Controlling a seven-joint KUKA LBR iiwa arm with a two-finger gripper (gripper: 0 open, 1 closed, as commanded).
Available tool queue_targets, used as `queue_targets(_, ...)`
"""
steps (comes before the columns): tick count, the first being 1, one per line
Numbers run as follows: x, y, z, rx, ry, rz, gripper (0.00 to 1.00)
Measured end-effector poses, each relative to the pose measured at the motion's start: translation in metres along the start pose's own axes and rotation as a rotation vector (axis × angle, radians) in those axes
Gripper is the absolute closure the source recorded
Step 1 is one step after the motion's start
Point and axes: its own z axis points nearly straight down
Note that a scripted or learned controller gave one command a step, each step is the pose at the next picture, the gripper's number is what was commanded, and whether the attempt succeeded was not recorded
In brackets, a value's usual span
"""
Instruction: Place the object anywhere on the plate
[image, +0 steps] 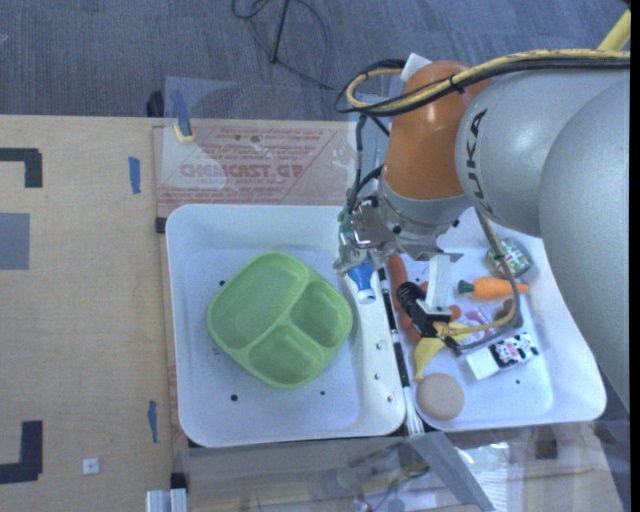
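The object is not identified by the task line. Your likeliest candidate is the small blue and white item (364, 282) directly beneath the end effector (360, 255), lying at the seam between the two bins, just right of the green plate (281, 318). Whether it sits between the fingers or merely lies under them cannot be told from this view; whether the end effector is wide, narrow or closed on anything is likewise hidden by the wrist.

Status: you have nothing delivered. The plate lies in the left bin (200, 400) and all three of its compartments look bare green.

Remaining, by my judgement: confirm a grasp, lift clear of the bin walls, carry the item a short way left to the plate, release. The plate's right rim is near the item, so the transfer is short.

Right of the plate, past the seam, the right bin (570, 400) holds the other clutter: an orange carrot (488, 289), a round beige piece (440, 396), a yellow piece (428, 352), a black-spotted white block (505, 353). These crowd close together, well apart from the plate.

The desk (80, 300) left of the plate carries blue tape marks.
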Motion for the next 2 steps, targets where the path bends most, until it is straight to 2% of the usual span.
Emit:
queue_targets(1, 0.0880, -0.0025, -0.0387, -0.004, -0.001, -0.088, 1.00)
queue_targets(2, 0.0877, -0.0024, -0.0387, -0.004, -0.001, -0.087, 0.00)
